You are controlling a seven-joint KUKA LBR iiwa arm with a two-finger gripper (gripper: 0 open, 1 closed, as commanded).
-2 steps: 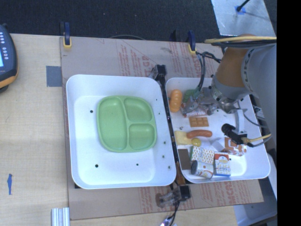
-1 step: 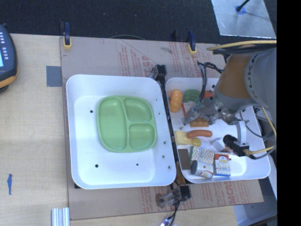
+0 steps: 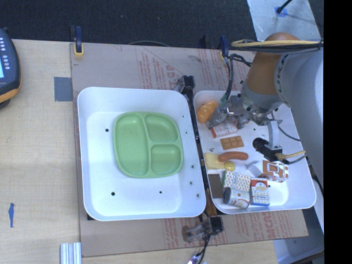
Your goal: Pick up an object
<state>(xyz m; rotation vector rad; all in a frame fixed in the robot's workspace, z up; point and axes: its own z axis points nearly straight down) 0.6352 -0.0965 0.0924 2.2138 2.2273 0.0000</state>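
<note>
Pale wooden desk (image 3: 38, 164) carries two glossy white bins: the left bin (image 3: 93, 202) holds a smooth green divided plate (image 3: 147, 144). At upper right, the pincer (image 3: 231, 114) hangs over the right bin (image 3: 300, 194), its grip impossible to tell, just beside a rounded orange toy fruit (image 3: 205, 111), with a flat waffle (image 3: 231, 142) and sausage (image 3: 234, 157) below.

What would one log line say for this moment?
arm: over right white bin | gripper: near orange round toy | green divided plate: left bin
</note>
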